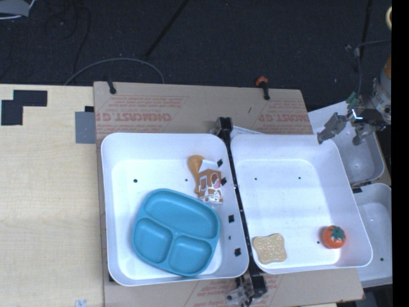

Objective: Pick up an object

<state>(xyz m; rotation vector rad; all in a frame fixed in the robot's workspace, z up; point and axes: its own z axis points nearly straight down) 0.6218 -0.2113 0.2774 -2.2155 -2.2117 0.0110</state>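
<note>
The left bin (pixel 118 171) holds a blue divided plate (pixel 172 234), a small brown-and-white packet (pixel 210 187) and a tan chicken-leg-shaped piece (pixel 195 164) just behind the packet. In the right bin (pixel 287 171) a slice of toast (pixel 269 248) lies at the near left corner and a small orange-red tomato (pixel 333 236) at the near right. My gripper (pixel 344 130) hangs beyond the far right corner of the right bin, far from every object. Its two grey fingers (pixel 328 129) stand apart, open, with nothing between them.
A black divider (pixel 231 190) runs between the two bins. Brown cardboard (pixel 192 110) lies under them, with clamps at its far edge. Further white trays (pixel 374 210) stand to the right. A pale wooden bench top (pixel 45 190) spreads on the left.
</note>
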